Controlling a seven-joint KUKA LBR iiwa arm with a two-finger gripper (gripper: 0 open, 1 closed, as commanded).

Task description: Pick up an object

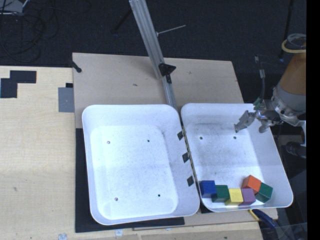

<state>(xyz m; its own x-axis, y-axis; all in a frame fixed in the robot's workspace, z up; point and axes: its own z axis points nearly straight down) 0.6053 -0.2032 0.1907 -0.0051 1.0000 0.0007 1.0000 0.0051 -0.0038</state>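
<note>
Blocks sit bunched at the near edge of your right bin (280, 171): blue block (207, 187), dark green block (220, 193), yellow block (233, 196), purple block (248, 195), orange block (252, 183), green block (264, 191). They run in a rough row, touching or just beside one another, orange slightly behind purple and green. Your gripper (253, 122) hangs over the far right part of that same bin, well apart from the blocks, fingers spread, nothing between them. One finger (244, 120) points left over the bin floor, the other sits near the right rim. Your arm (294, 81) comes in from the right. Left bin (90, 134) lies beside the right bin, rims touching. A metal rail (152, 46) slants across the bench behind the bins.
</note>
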